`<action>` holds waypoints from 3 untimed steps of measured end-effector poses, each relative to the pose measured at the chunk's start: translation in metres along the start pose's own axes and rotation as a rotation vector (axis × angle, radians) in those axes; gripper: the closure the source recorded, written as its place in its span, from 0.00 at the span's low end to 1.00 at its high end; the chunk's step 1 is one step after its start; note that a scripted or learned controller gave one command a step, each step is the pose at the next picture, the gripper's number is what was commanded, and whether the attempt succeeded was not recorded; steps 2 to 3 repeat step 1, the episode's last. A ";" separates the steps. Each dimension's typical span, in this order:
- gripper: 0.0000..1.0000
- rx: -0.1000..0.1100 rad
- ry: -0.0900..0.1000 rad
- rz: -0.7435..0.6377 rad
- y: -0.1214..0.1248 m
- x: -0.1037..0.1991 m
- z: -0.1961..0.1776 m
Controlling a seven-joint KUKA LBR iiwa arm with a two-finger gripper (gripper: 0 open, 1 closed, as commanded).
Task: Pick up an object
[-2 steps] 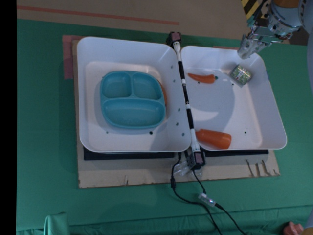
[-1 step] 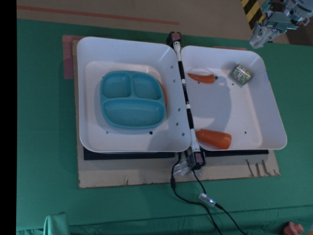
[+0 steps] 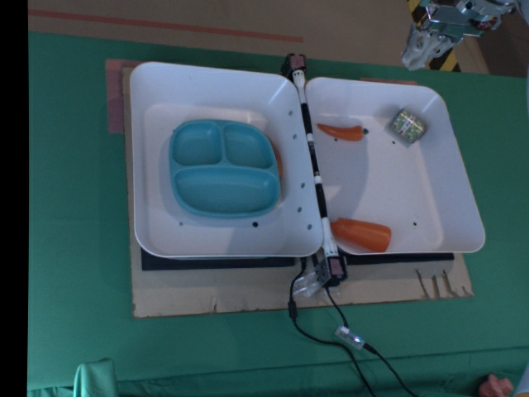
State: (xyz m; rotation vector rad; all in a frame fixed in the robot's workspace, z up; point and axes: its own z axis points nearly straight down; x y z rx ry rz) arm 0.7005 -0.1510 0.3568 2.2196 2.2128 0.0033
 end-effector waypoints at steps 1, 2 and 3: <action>1.00 0.003 0.000 0.001 -0.018 -0.012 0.074; 1.00 0.003 0.000 0.001 -0.018 -0.012 0.074; 1.00 0.003 0.000 0.001 -0.018 -0.012 0.074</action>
